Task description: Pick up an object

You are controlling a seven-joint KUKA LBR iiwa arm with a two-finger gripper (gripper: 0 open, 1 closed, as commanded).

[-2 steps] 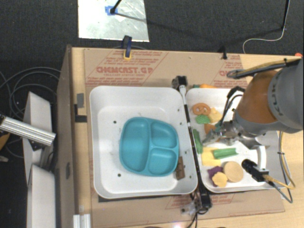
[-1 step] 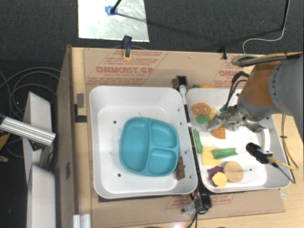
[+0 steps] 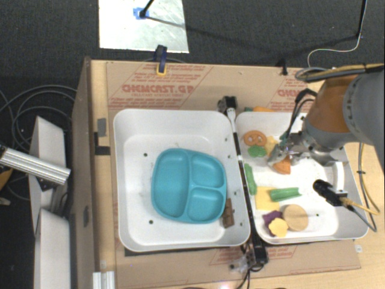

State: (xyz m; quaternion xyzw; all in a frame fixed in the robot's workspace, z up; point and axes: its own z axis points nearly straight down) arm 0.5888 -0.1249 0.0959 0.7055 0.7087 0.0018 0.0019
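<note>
- The gripper (image 3: 281, 155) is low in the right bin (image 3: 349, 224), its tip right at an orange piece of toy food (image 3: 283, 167). Whether that piece sits between the tips or just beside them cannot be made out, nor whether the tool is clenched or released.
- If the tips are only resting on the orange piece's edge, it will likely slide out as the arm lifts and drop back into the bin.
- A pretzel (image 3: 254, 138) and a small green piece (image 3: 257, 152) lie just to the left of the tool. A sideways nudge could push them against the bin wall or catch one by mistake.
- Further out lie a green stick (image 3: 284, 193), a yellow slab (image 3: 264, 198), a tan disc (image 3: 295, 217) and a purple-and-yellow piece (image 3: 275, 221); these are well apart from the tool and at little risk.
- The left bin (image 3: 135, 179) holds a blue divided plate (image 3: 187, 185), clear of any trouble.
</note>
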